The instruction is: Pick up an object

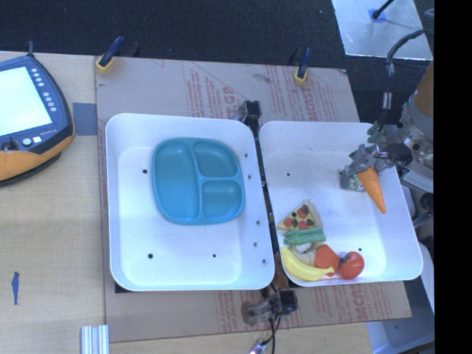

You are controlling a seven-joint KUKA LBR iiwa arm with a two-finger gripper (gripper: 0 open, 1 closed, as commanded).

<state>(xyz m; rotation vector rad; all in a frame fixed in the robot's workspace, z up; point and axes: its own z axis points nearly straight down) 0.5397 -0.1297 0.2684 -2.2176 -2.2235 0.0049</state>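
Observation:
My gripper [363, 171] hangs over the right side of the right bin [291, 142], reaching in from the right edge. An orange toy carrot [375, 190] sits with its thick end between the fingers, and its tip points down toward the bin's right wall. The gripper is shut on it. In the bin's front part lie a pizza slice [301, 215], a green piece [304, 236], a yellow banana [301, 267], a red-orange piece [326, 257] and a red tomato [352, 265].
The left bin [125, 198] holds a blue divided plate [198, 180]. A tablet in an orange case [29, 120] lies at the bench's far left. Clamps [109, 54] [301, 65] sit on the board's back edge.

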